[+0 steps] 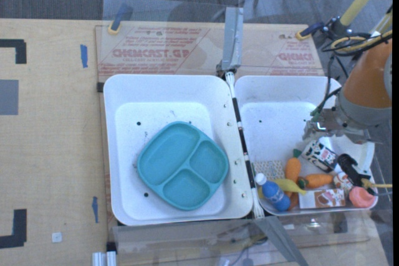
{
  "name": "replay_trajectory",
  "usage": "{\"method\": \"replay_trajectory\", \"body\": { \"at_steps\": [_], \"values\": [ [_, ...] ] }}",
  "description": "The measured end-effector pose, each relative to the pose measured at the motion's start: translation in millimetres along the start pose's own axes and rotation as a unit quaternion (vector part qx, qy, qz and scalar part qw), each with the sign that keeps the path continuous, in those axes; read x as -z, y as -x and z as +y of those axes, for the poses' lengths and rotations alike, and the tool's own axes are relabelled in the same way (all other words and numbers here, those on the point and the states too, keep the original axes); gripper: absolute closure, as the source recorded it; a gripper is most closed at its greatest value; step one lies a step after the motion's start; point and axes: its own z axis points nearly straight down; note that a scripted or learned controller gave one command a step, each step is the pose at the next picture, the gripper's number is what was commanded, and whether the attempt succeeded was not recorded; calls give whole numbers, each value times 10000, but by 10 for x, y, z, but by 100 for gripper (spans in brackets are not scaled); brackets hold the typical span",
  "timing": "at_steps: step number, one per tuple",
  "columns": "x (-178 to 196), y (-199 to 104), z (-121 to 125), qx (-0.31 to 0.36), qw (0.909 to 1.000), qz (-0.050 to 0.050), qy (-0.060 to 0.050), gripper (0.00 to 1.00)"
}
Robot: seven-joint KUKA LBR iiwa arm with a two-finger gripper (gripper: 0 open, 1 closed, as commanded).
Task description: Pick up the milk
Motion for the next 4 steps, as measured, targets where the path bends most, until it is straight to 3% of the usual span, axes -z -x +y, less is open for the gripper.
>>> {"method": "replay_trajectory", "body": {
  "at_steps": [1,2,3,4],
  "values": [
    [-92,361,-434,-203,9998,-3,-23,0],
    [-84,276,-776,125,9999,-13,-5,0],
    [-87,433,-765,-15,10000,1,-13,0],
    [692,-40,-808,-301,9995,-4,-81,0]
  ]
}}
